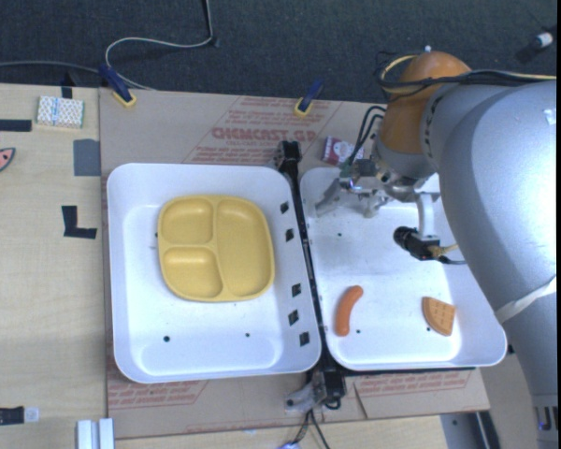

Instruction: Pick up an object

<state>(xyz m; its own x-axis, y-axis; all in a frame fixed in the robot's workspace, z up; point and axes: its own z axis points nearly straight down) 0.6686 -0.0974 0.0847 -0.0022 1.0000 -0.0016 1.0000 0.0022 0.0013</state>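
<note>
An orange sausage (347, 310) lies in the right white bin (477, 349), near its front left. A tan waffle-like piece (438, 315) rests at that bin's front right. A yellow divided plate (216, 248) sits in the left white bin (136, 344). My gripper (353, 195) hangs over the back left part of the right bin, well behind the sausage and the waffle piece. I see nothing held in it. The grey arm (496, 185) with its orange band covers the bin's right side.
A black divider with clips (297, 251) runs between the two bins. A small packet (335, 150) lies on the cardboard behind the right bin. Clamps (120, 87) and a cable sit along the back edge. A black cable plug (413, 241) hangs by the arm.
</note>
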